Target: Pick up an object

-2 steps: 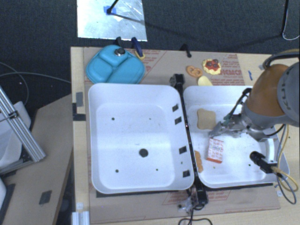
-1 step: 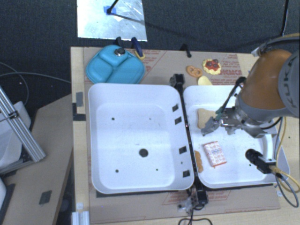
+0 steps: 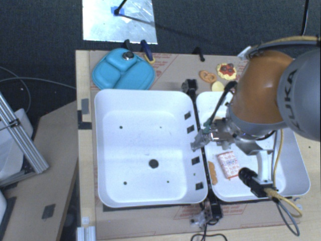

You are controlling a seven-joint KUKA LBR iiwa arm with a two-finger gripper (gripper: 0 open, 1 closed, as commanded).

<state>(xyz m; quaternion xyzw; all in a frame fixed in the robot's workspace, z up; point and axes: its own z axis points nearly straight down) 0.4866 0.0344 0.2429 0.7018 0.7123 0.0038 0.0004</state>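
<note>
The big grey arm (image 3: pixel 281 89) with its orange band comes in from the right and sits low over the right bin (image 3: pixel 301 179), covering most of that bin's upper half. The gripper (image 3: pixel 200 140) pokes out at the arm's left end, right at the divider where the two bins meet. Honestly can't tell how it's set, it's just a small dark and silvery blob from this angle.

In the right bin, just below the wrist, there's a small white-and-red packet (image 3: pixel 228 164) lying flat, tilted a bit. Beside it to the left, near the bin's left wall, is a little orange-brown piece (image 3: pixel 212 172), maybe a toy snack. Neither one is touching the gripper as far as I can see.

The left bin (image 3: pixel 145 149) has one small dark round thing (image 3: pixel 153 163) near its middle.

Behind the bins on the bench: a blue compartment tray (image 3: pixel 123 72) on the left, plus a few toy food bits, including a pizza-looking disc (image 3: pixel 226 71) and a cookie-ish piece (image 3: pixel 206 76), just beside the arm's orange band.
</note>
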